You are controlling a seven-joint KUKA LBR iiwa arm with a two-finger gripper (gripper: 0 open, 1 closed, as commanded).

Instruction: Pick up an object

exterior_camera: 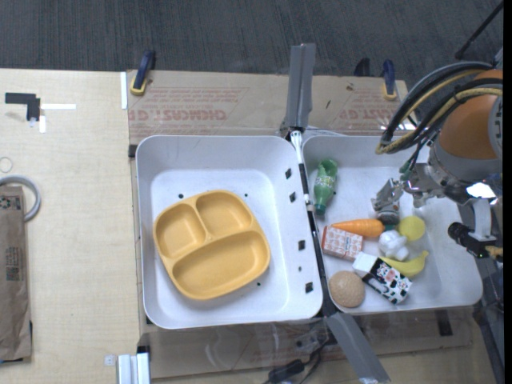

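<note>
1. The gripper (390,202) is hanging low over the right bin (456,298), and I cannot tell how it is set.
2. The carrot (358,227) is lying just below it, next to a small box (342,244) and a lemon (412,228).
3. The carrot is looking light, hard and smooth, so it may be slipping.
4. I am thinking the thick middle is the best place to grab.

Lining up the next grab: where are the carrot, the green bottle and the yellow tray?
carrot (360,227), camera view, middle of its orange body.
green bottle (324,184), camera view, its middle.
yellow tray (164,245), camera view, rim on its left side.
</note>
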